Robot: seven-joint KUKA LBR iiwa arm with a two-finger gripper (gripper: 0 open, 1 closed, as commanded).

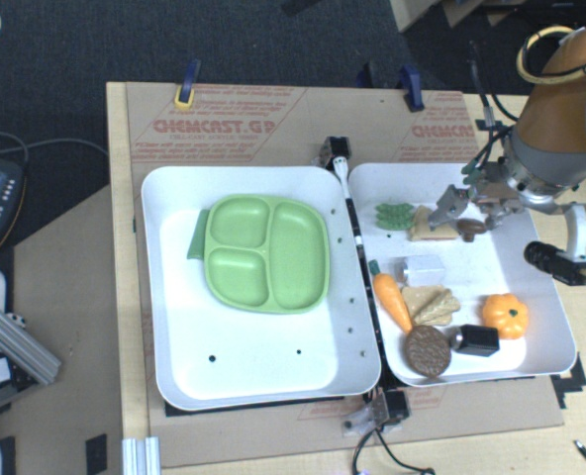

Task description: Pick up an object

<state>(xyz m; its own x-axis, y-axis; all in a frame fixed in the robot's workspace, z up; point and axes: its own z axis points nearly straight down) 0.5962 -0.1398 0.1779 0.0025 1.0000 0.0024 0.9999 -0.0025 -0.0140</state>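
Note:
My gripper (463,212) hangs over the back of the right bin (550,359), just right of a tan wedge (430,228) and close to touching it. A green leafy piece (394,215) lies left of the wedge. Toward the front lie a pale grey block (422,268), an orange carrot (393,302), a tan cracker-like piece (435,306), a brown round disc (429,351), a small black block (477,339) and an orange pumpkin-shaped toy (505,315). I see nothing held in the gripper.
The left bin (174,354) holds a green divided plate (268,252) toward its back. A raised divider (357,255) runs between the two bins. The arm comes in over the right bin's back right corner.

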